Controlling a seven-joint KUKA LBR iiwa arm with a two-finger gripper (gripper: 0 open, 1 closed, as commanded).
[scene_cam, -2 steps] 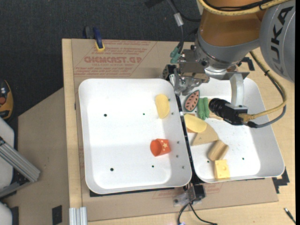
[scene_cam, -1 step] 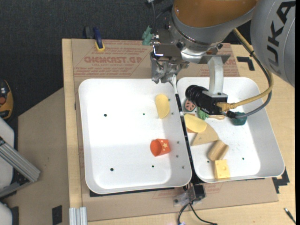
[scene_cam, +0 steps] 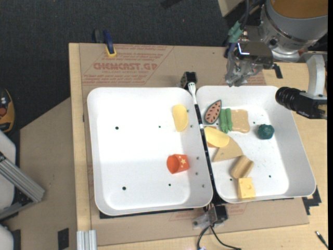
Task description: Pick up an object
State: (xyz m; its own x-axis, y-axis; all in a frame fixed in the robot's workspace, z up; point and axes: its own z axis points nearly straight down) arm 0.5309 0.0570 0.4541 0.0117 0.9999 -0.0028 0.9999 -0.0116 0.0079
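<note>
The gripper (scene_cam: 238, 78) hangs above the right bin's (scene_cam: 291, 186) far rim, nothing in it; how far open, I cannot tell. Toy foods lie in both bins, an orange cup (scene_cam: 178, 163) in the left

**Objects in bins, positions relative to pincer**

Pincer (scene_cam: 240, 73) sits above the far rim of the right bin (scene_cam: 291, 184); nothing between its fingers. Nearest below it: watermelon slice (scene_cam: 212, 112), tilted, touching green bean pods (scene_cam: 225, 120), which lie against toast slice (scene_cam: 240, 121). Further below: yellow banana-like piece (scene_cam: 215, 137) overlapping tan wedge (scene_cam: 227, 152), then tan cylinder (scene_cam: 241, 166) and yellow cheese block (scene_cam: 246, 187). Dark green ball (scene_cam: 265, 132) below-right. Left bin (scene_cam: 104, 155), well below-left: pale yellow oval (scene_cam: 180, 117), red cup with star (scene_cam: 178, 163).
</note>
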